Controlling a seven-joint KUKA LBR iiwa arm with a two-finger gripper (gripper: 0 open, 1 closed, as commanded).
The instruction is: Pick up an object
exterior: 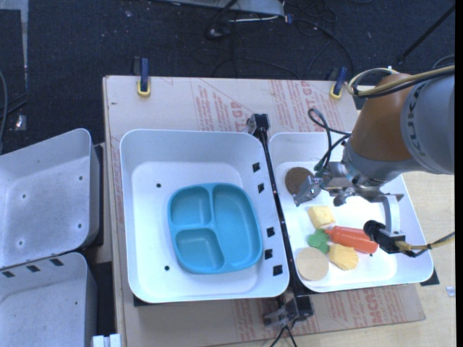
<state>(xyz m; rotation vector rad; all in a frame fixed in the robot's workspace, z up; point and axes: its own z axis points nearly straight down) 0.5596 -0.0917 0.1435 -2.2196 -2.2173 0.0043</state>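
Just below the gripper (327,186), whose state I cannot tell, the yellow block (321,216) looks light, stiff, best pinched across flat sides.

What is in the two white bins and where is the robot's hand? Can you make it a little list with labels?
left bin: holds a blue plate with three sections
right bin: holds toy food
toy food: brown disc, yellow block, orange carrot, green piece, yellow ridged piece, tan round cookie
arm: reaches over the right bin
gripper: low beside the brown disc, holding nothing that shows
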